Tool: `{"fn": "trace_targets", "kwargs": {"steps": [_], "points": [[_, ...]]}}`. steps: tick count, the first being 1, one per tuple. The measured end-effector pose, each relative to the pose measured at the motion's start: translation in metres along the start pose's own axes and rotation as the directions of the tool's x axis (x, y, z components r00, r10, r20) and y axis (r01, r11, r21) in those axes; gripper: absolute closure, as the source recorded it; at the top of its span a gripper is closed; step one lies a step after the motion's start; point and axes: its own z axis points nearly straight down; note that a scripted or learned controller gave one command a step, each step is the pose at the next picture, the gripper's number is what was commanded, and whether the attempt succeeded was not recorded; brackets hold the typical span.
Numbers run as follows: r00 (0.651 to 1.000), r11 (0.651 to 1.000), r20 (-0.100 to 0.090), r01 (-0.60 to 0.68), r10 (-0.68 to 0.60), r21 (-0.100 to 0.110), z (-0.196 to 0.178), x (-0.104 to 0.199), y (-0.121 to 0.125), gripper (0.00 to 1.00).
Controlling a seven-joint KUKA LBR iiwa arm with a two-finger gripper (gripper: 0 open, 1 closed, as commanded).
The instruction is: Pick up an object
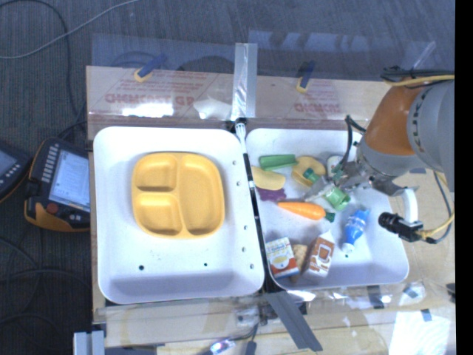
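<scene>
My gripper (334, 182) hangs low over the right bin (384, 265), near its upper middle, with the orange-banded wrist (392, 128) behind it to the right. Its tip is right above a small green object (338, 197) and beside a yellow toy (306, 172). Around it lie a green vegetable (277, 160), a yellow banana-like piece (266, 177), a purple piece (272, 194), an orange carrot (301, 210) and a blue bottle (355, 227). Two small cartons (281, 256) (321, 255) rest at the bin's front edge.
The left bin (118, 265) holds a yellow divided plate (179, 194). A black cable fitting (395, 224) juts over the right bin's right side. A teach pendant (55, 187) lies on the floor to the left.
</scene>
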Motion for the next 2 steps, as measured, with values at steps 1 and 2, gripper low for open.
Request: {"fn": "trace_targets", "kwargs": {"steps": [1, 2], "points": [[1.000, 1.000, -0.004, 0.003, -0.003, 0.002, -0.0071, 0.0007, 0.0008, 1.00], [1.000, 1.000, -0.004, 0.003, -0.003, 0.002, -0.0072, 0.0007, 0.0008, 0.00]]}}
